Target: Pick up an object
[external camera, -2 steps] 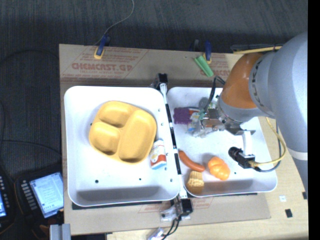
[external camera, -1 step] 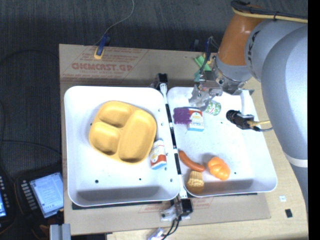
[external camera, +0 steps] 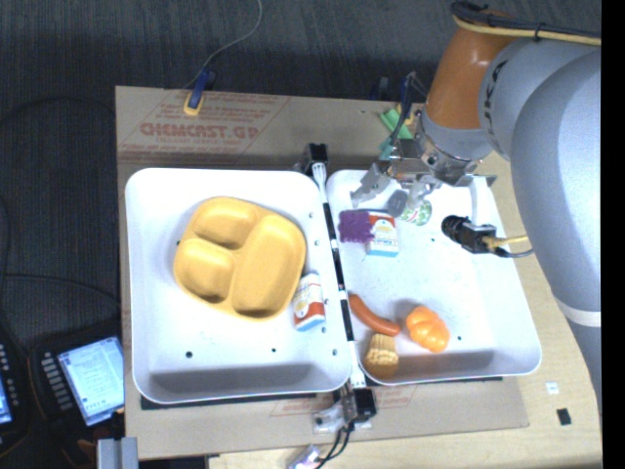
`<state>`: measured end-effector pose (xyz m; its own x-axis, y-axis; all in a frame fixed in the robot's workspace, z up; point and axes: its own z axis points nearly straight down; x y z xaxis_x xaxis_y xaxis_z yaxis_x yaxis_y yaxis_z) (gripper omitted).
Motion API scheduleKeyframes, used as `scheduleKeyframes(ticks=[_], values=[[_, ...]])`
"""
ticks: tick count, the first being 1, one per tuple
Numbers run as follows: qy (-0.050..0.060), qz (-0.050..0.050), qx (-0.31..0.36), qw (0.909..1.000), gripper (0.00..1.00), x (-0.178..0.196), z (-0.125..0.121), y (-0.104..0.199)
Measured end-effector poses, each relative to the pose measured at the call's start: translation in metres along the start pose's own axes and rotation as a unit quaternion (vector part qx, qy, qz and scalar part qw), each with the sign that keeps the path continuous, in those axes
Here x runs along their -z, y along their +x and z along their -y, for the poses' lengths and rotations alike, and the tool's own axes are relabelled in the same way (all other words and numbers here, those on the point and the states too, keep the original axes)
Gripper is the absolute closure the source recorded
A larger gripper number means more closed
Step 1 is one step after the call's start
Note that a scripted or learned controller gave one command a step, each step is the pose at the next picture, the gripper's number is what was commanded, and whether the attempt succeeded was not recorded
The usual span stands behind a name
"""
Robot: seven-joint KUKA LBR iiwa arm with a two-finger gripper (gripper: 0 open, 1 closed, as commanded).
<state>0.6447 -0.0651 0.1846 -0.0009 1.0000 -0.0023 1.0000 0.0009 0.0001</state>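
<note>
My arm comes in from the right, over the table. Left bin has a big yellow lump & a small bottle. Right bin has a purple toy, box, sausage, orange, corn. My hand is at the back of the right bin, near the purple toy. Can't tell if it's open or holding anything.

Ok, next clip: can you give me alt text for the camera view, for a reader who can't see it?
The grey arm's hand hangs over the far end of the right bin, just above a purple toy and a small carton. Nearer in that bin lie a sausage, corn and an orange pepper; the left bin holds a yellow bread-like mould and a small bottle.
</note>
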Motion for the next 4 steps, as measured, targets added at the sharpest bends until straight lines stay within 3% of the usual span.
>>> scheduleKeyframes(ticks=[1,2,3,4], values=[[-0.004,0.000,0.000,1.0000,0.00,-0.096,-0.026,-0.035],[-0.006,0.002,0.001,1.0000,1.00,-0.084,-0.027,-0.036],[-0.006,0.002,0.001,1.0000,0.00,-0.085,-0.027,-0.036],[-0.006,0.001,0.000,1.0000,0.00,-0.095,0.006,-0.032]])
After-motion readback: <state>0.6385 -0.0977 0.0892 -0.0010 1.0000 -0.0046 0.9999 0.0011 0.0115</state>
